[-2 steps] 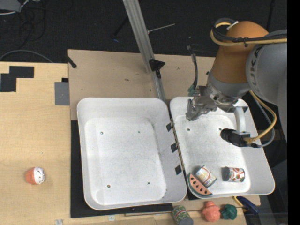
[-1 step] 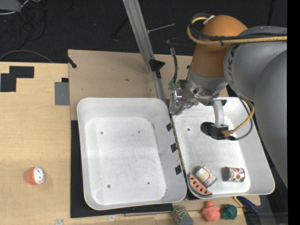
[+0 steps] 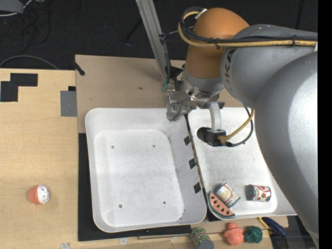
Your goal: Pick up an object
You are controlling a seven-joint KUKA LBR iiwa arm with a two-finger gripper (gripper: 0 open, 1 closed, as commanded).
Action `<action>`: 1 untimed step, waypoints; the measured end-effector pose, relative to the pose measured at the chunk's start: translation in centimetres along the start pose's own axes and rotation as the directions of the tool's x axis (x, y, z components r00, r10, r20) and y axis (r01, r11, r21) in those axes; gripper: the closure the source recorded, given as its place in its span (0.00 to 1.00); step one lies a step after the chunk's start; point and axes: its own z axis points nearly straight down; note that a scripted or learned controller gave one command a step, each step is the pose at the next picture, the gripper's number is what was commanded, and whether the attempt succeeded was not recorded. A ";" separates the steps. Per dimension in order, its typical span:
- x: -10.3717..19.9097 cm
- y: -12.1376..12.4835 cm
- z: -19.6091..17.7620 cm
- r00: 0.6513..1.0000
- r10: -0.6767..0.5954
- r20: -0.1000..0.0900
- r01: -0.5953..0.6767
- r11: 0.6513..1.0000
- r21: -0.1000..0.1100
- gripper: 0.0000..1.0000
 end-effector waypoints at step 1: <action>-0.1 -0.1 0.0 1.000 -0.001 0.003 0.001 1.000 0.003 0.00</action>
